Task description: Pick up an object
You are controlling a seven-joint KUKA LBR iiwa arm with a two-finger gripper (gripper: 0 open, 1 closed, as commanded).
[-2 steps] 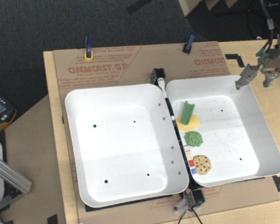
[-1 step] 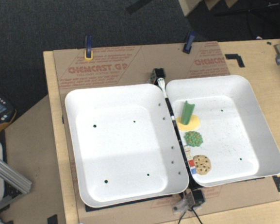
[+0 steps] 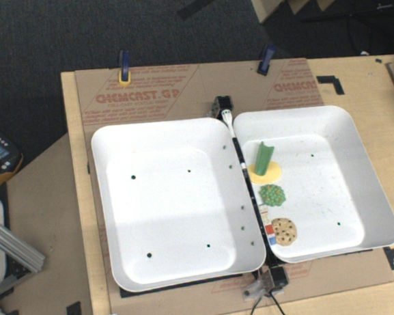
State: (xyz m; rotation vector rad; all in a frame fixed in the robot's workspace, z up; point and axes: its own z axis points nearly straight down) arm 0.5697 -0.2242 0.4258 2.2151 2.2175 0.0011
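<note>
At the near edge we see a black connector [image 3: 274, 277] with a dark cable trailing off it, sitting on the brown cardboard sheet [image 3: 177, 86] that lies under both bins. The sheet is matte, printed in red lettering, and pinned at its far edge by two blue clamps [image 3: 124, 61].

The left bin [image 3: 167, 204] and the right bin [image 3: 324, 197] are shallow white trays with rounded corners and smooth, slightly speckled floors. They touch along a thin black strip [image 3: 241, 166] that runs between them.

All the objects lie in the right bin, in a line close against its left wall. Closest to us is a round tan cookie [image 3: 284, 231] dotted with dark chips, with a small red, white and blue piece [image 3: 270, 230] touching its left side. Just beyond it sits a round, bumpy green lump [image 3: 273, 195]. Farther still is a flat yellow piece [image 3: 268, 173], and a smooth green stick [image 3: 263, 156] rests tilted across its far edge.

Whether the gripper is released or clenched we cannot tell, nor how the objects lie relative to it.
</note>
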